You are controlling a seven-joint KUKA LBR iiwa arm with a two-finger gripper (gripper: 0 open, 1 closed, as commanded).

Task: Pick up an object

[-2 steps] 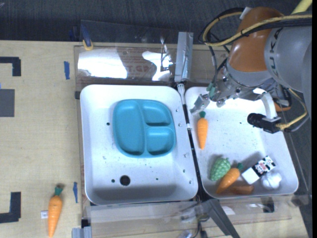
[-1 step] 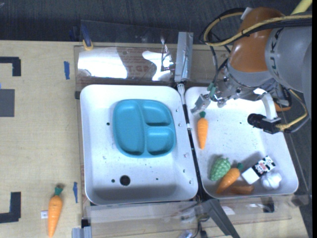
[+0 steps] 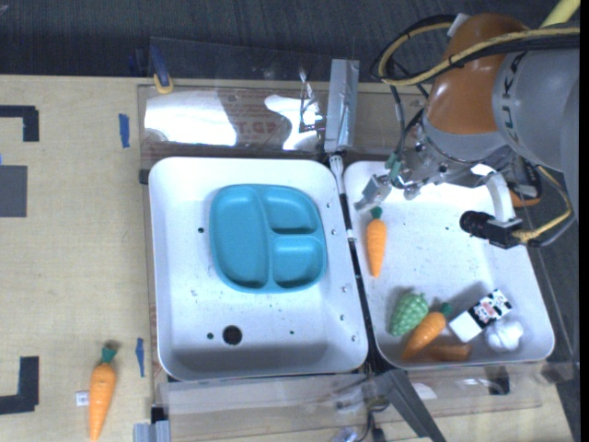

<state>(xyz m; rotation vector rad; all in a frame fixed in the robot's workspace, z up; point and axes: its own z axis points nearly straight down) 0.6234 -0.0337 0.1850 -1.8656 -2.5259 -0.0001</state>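
An orange toy carrot (image 3: pixel 375 244) with a green top lies upright along the left side of the right bin (image 3: pixel 433 238). My gripper (image 3: pixel 390 186) hangs just above and behind the carrot's green end, near the bin's far-left corner. Its fingers stand apart with nothing between them. The grey arm with its orange band (image 3: pixel 469 72) reaches in from the upper right. At the right bin's near edge lie a green knobbly toy (image 3: pixel 405 311), a second carrot (image 3: pixel 425 331), a black-and-white toy (image 3: pixel 488 309) and a white piece (image 3: pixel 504 337).
The left bin (image 3: pixel 175 247) holds a blue divided plate (image 3: pixel 269 237). A third carrot (image 3: pixel 101 389) lies on the wooden bench outside the bins at the near left. Yellow and black cables (image 3: pixel 515 228) trail along the right bin's right side.
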